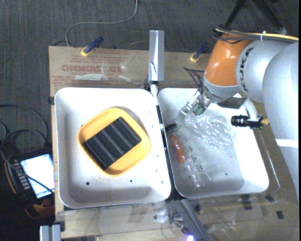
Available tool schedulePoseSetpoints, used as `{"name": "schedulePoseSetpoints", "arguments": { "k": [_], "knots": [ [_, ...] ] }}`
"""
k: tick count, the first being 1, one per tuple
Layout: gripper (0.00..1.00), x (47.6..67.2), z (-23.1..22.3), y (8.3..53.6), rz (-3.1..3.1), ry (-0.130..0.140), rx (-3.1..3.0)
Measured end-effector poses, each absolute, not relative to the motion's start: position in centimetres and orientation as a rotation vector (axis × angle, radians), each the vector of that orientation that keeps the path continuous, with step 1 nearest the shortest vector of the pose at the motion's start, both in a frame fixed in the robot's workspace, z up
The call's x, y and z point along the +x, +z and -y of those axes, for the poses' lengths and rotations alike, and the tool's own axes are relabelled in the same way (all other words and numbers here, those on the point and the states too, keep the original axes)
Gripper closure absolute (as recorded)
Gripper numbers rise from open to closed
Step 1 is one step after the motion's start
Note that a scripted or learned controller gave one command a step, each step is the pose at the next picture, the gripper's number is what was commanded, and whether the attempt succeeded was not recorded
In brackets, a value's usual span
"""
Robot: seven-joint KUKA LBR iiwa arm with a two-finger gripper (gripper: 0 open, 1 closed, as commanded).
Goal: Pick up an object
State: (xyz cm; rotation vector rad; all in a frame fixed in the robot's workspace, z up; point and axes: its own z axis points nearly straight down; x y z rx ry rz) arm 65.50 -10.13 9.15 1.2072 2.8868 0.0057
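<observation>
Claw (pixel 196 107) low at right bin's (pixel 251 182) back edge, over clear crinkled plastic container (pixel 209 129); grip state unreadable. Best centred before lifting, I'd judge.

The hand (pixel 196 107) hangs over the crinkled clear plastic container (pixel 209 129) in the right white bin (pixel 251 177).

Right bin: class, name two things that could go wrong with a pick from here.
The clear plastic piece under the gripper looks crumpled and see-through, so it may slip or be missed. The bottle lies close to the right bin's left wall, leaving little room for a grasp.
</observation>
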Motion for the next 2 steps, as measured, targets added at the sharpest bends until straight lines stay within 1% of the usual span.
{"name": "schedulePoseSetpoints", "arguments": {
  "k": [1, 2],
  "knots": [
    [0.0, 66.0, 10.2, 9.2, -2.881, 0.006, 1.251],
    [1.0, 66.2, 10.2, 10.3, -2.869, 0.014, 1.247]
  ]
}}
